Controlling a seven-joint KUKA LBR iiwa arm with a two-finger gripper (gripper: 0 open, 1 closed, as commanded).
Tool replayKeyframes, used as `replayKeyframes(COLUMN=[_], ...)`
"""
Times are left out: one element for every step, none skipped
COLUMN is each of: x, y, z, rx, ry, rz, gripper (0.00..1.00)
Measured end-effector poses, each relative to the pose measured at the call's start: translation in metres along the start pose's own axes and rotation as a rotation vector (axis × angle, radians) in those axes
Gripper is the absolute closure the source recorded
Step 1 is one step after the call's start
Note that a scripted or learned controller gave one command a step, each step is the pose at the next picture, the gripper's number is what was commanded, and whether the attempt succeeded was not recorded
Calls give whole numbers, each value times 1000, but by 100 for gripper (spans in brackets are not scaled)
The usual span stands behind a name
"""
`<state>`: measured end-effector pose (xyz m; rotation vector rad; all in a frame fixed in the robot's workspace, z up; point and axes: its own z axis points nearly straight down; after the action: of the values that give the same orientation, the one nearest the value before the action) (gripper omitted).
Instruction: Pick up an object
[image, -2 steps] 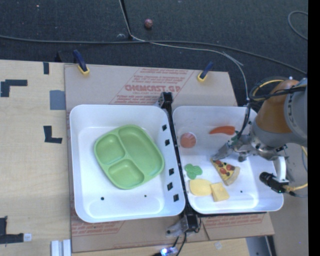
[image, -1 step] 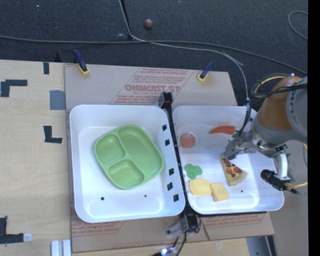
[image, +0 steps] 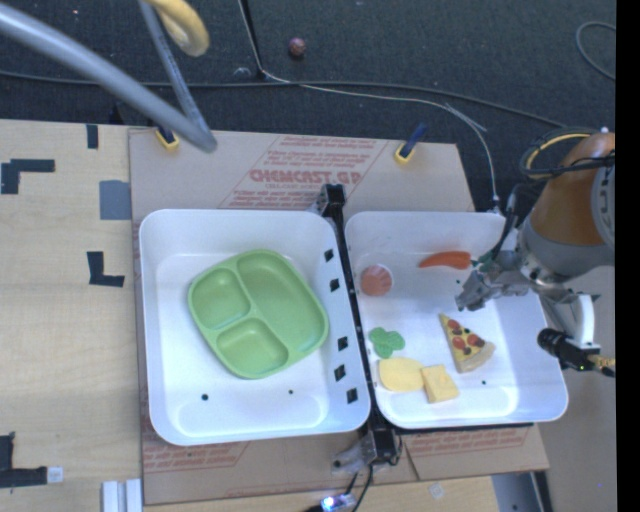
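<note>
Right now I see the right bin (image: 535, 400) holding the toy food, with my gripper (image: 478, 296) low over its upper right part. The pizza slice (image: 466, 344) lies just below it, point toward the gripper; whether the gripper is spread I cannot tell.

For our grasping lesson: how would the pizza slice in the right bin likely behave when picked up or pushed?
The pizza slice looks like a rigid moulded toy, so probably stiff and light. It lies flat on the right bin floor, so it should slide, not roll. Its low profile may make pinching tricky.
</note>
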<state>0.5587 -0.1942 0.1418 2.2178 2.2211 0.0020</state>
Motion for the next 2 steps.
replayKeyframes(x=[3,8], y=[9,15], z=[-60,-105], rx=[-3,-1], ry=[-1,0], rz=[-1,-1], gripper=[100,100])
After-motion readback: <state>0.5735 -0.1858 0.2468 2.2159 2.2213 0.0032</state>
